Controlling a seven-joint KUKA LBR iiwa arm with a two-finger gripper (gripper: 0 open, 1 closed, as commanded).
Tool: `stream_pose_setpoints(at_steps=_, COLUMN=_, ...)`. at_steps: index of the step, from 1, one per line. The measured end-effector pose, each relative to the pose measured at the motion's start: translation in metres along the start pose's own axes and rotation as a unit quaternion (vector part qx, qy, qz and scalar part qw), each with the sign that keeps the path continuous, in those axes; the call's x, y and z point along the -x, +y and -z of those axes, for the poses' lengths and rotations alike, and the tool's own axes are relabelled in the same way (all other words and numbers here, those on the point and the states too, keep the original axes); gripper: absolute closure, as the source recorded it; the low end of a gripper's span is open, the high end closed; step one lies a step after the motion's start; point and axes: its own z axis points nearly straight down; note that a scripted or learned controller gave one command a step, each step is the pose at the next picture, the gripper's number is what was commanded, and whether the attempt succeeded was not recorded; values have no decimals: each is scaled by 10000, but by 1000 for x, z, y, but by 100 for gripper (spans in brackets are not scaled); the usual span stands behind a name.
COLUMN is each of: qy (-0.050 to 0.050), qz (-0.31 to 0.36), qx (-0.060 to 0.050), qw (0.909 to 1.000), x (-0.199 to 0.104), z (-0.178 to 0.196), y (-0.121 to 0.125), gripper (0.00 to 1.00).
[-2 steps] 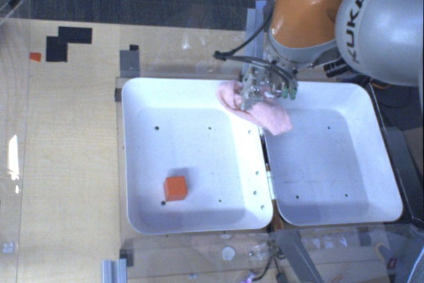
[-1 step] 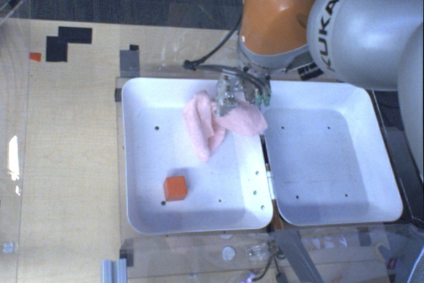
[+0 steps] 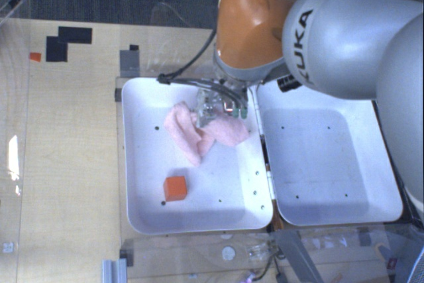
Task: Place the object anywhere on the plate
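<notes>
Reaching in from the right of the camera view, the grey arm with its orange band (image 3: 255,23) bends down over the far edge of the left shallow white bin (image 3: 142,209), its bulky wrist hiding the bin's far right corner. The pincer (image 3: 222,106) hangs at the end of that wrist, right over the crumpled pink cloth (image 3: 199,132). Its metal parts blur into cables and glare, so I cannot tell how far it is parted, nor whether it touches the cloth or grips any of it.

The pink cloth lies in the far half of the left bin, spread from beneath the pincer toward the bin's middle. A small orange block (image 3: 175,188) sits on the same bin's floor, nearer the front left corner and well apart from the cloth. The right shallow white bin (image 3: 391,209) stands just beside the left one, its far side covered by the arm. Both bins rest on the pale wooden worktop (image 3: 66,162).
</notes>
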Motion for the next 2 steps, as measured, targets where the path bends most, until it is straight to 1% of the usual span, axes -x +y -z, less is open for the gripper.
stream_pose_setpoints(at_steps=1, qy=-13, qz=-6, qx=6, qw=10000, x=-17, z=10, y=47, gripper=100)
stream_pose_setpoints(at_steps=2, qy=-14, qz=-8, qx=5, qw=10000, x=-17, z=10, y=47, gripper=0)
